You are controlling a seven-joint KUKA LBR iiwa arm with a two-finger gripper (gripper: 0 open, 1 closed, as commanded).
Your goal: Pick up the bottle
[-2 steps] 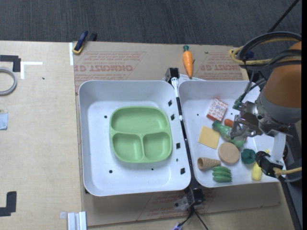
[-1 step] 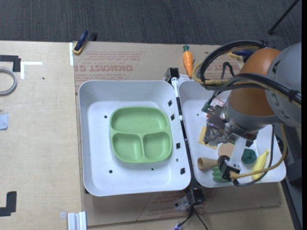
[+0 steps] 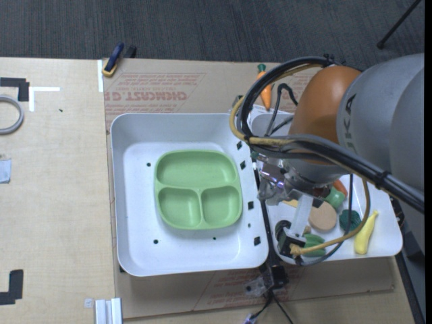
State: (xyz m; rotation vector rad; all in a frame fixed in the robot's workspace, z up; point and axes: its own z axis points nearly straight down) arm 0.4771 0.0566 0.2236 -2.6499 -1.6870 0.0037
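**Bottle not yet singled out**

Nearest, a green piece [image 3: 314, 240] lies just in front of the tan disc [image 3: 323, 217], with a yellow piece [image 3: 364, 233] to the disc's right. The gripper [image 3: 290, 198] hangs just left of the disc. Whether it is parted or closed I cannot tell, nor which item is the bottle, though it is probably near the disc. Centre over the bottle alone before descending.

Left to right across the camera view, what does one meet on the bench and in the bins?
Metal ring → blue-and-yellow marker → green divided plate → tan disc → yellow banana-shaped piece.
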